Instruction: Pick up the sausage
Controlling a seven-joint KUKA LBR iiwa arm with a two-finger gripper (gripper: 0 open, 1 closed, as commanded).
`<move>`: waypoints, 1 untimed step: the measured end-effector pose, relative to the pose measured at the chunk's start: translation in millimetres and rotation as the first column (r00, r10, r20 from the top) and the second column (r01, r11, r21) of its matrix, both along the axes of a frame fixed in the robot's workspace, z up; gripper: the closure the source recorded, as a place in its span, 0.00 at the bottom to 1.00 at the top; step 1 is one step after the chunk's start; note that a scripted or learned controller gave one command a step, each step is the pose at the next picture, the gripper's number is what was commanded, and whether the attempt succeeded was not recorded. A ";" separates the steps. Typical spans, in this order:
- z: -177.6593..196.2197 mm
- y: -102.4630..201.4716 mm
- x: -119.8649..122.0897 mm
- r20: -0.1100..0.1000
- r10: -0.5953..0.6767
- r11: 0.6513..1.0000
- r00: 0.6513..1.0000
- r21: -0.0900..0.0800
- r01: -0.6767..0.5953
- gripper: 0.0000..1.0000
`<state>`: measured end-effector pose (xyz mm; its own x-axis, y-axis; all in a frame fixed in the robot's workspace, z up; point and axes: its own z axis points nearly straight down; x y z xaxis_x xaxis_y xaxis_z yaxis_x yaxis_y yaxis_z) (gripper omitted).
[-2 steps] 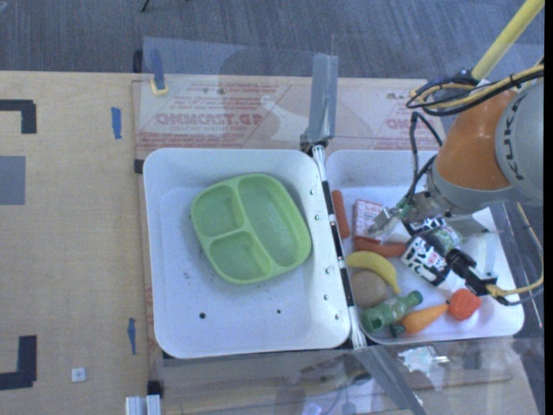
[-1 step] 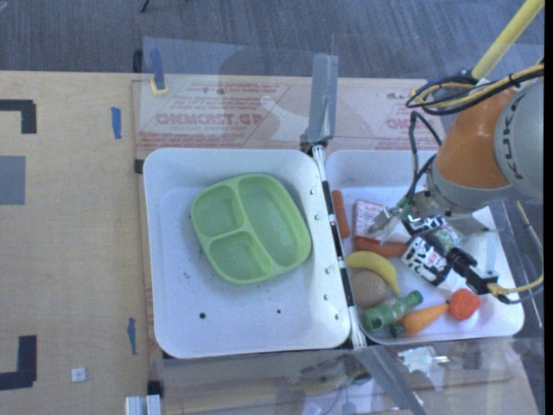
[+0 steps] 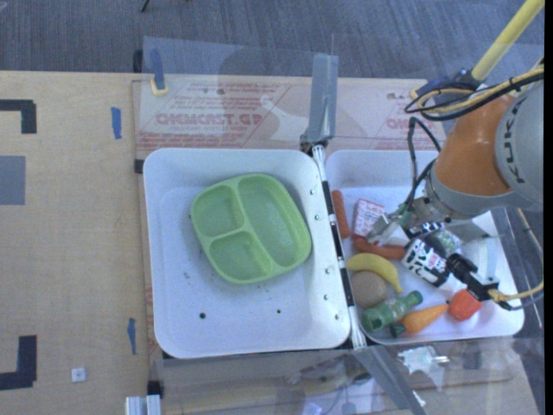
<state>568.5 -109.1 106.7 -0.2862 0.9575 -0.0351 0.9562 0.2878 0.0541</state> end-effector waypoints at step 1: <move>0.0 -0.3 -2.9 -0.002 0.058 0.998 0.998 -0.004 -0.058 0.00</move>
<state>565.6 -109.4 106.8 -0.3414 0.9391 -0.0383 0.9379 0.3430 0.0510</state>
